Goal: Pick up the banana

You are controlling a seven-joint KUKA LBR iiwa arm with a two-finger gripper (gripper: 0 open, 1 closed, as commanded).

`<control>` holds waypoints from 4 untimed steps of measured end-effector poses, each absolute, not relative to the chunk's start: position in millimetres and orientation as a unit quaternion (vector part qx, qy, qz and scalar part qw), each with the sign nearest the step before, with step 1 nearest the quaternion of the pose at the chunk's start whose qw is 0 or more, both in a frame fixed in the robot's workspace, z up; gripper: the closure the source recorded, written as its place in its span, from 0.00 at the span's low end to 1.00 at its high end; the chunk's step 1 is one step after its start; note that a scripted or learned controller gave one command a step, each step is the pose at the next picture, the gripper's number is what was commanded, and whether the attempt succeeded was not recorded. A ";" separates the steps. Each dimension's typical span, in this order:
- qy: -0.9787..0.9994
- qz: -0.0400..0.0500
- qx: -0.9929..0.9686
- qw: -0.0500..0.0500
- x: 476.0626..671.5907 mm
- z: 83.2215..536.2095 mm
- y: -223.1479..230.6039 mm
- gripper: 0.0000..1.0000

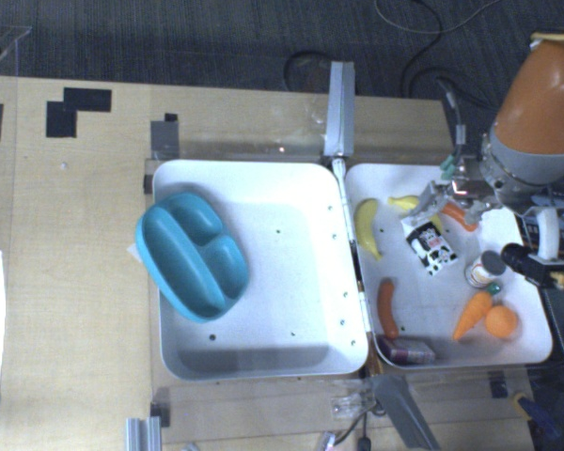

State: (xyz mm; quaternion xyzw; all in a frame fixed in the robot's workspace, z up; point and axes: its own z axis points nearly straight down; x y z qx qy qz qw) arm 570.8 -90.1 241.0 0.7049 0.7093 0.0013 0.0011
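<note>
Banana [367, 227] lies flat in the right-hand white bin [536, 346], close against its left wall, its length running roughly top to bottom of the camera view with a slight curve. Nothing grips it. Just to its right and a little higher sits a smaller yellow piece [404, 202], and beyond that a white card with black printed squares [429, 243]. Below the banana, along the same wall, a reddish-brown sausage-shaped item [387, 309] lies lengthwise, with a dark, purplish object [409, 351] at the bin's bottom edge. Farther right are an orange carrot [473, 315] touching a round orange fruit [500, 321], and a small white jar [479, 272]. The gripper [456, 191] hangs over the upper middle of this bin, well to the right of the banana, above the card and an orange-red item [459, 216]; whether its fingers are parted or closed, or touch anything, cannot be made out amid the clutter. The left-hand white bin [263, 346] holds a blue two-compartment dish [192, 255].
</note>
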 end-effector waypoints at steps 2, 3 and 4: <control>0.754 0.001 0.657 0.001 644.1 154.2 -95.4 0.00; 0.784 0.003 0.620 0.005 636.5 89.2 -117.0 0.00; 0.785 0.006 0.619 0.007 638.5 101.1 -115.6 1.00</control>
